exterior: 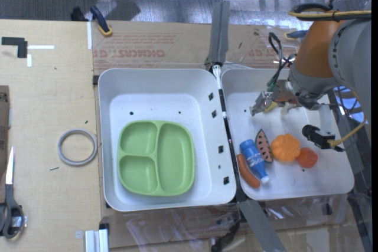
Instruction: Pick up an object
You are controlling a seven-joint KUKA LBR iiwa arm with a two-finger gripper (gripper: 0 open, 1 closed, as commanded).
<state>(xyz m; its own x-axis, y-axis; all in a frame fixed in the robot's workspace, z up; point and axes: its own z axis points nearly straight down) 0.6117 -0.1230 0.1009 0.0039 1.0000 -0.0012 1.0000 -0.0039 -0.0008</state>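
The arm (331, 56) bends down into the right bin (283, 186). Its gripper (261, 104) hangs above the toys, fingers spread with nothing between. The orange pumpkin (286, 147) lies just below.

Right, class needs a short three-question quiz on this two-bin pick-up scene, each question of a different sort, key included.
1. True or false: the green divided plastic plate lies in the left white bin.
2. What touches the blue plastic bottle? A) red sausage-shaped toy B) grey tape ring C) scissors
3. Fill in: the arm's hand is over the ____ bin.

Key: 1 true; 2 A; 3 right.
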